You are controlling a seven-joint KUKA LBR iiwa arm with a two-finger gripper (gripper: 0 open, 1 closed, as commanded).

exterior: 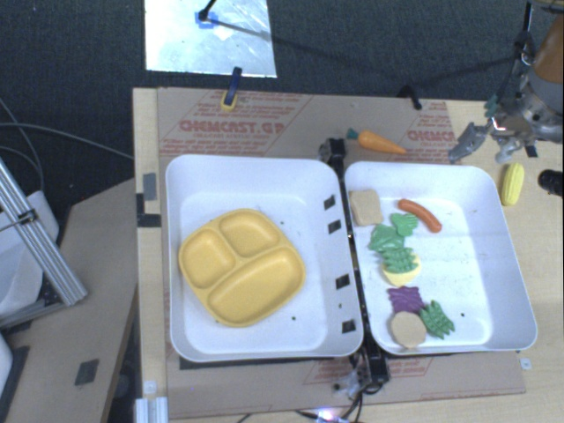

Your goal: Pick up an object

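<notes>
The right bin (502,263) holds several toy foods: a tan bread slice (365,206), a red-orange sausage (419,215), green leafy pieces (392,234), a yellow piece topped with green (401,267), a purple piece (405,299), a tan round biscuit (407,330) and a small green piece (437,319). My gripper (486,147) hangs above the bench just behind the bin's back right corner. It is open, with nothing between its fingers. The sausage lies to its lower left.
A yellow divided plate (242,265) lies in the left bin (185,192). An orange carrot (381,142) rests on the cardboard behind the bins. A yellow corn cob (512,183) lies just outside the right bin's right rim. A metal frame (35,236) stands at the left.
</notes>
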